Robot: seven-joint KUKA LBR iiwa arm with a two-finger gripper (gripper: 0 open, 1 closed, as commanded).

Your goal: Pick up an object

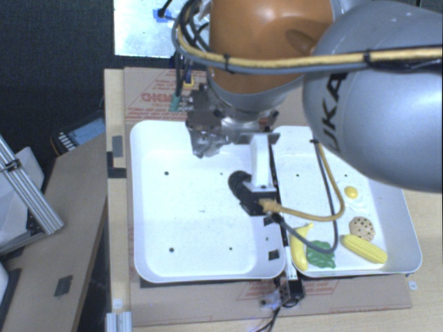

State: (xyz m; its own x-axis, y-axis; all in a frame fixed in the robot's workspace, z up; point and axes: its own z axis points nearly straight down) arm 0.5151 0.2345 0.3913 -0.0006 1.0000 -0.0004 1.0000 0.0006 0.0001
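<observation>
My gripper (205, 144) hangs over the far part of the left bin (181, 220), near its back rim, under the big orange and grey wrist. Nothing shows between or under its tips. The toy foods lie in the right bin (410, 244), away from the gripper: a fried egg (351, 192), a round cookie (361, 227), a yellow corn cob (365, 249), a yellow banana (300, 250) and a green leafy piece (320, 255) against it. The arm hides the far part of the right bin.
Both bins rest on a cardboard sheet (149, 99) on the bench. An aluminium rail (28, 189) slants at the left edge. A yellow cable (325, 185) loops down over the right bin.
</observation>
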